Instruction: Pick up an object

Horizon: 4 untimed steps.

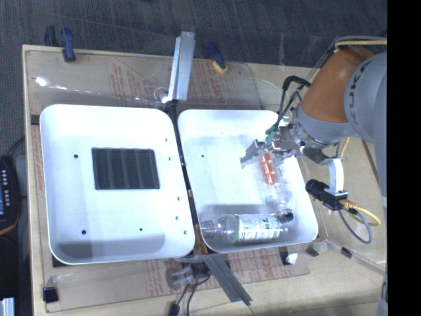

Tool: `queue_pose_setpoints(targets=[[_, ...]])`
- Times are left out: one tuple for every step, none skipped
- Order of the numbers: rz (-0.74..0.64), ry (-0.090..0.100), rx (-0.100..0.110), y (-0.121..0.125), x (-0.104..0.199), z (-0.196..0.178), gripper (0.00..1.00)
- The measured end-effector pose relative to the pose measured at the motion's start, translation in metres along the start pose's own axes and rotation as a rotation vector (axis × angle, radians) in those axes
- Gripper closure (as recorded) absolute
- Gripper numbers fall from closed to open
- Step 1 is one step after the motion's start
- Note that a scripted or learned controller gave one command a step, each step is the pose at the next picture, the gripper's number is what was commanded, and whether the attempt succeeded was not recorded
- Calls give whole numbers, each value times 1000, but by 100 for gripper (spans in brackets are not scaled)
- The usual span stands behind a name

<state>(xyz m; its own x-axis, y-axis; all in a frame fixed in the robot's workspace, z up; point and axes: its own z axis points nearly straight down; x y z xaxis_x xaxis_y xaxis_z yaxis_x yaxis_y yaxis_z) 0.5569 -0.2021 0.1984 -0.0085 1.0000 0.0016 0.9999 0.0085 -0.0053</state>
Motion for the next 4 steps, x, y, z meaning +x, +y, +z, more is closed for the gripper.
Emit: queue_pose_setpoints(targets=[[-37, -1, -3, 24, -6, 12, 0], [-90, -2, -5, 37, -6, 17, 0], [-236, -3, -4, 44, -6, 1, 0], [-283, -3, -5, 74, -6, 18, 0]])
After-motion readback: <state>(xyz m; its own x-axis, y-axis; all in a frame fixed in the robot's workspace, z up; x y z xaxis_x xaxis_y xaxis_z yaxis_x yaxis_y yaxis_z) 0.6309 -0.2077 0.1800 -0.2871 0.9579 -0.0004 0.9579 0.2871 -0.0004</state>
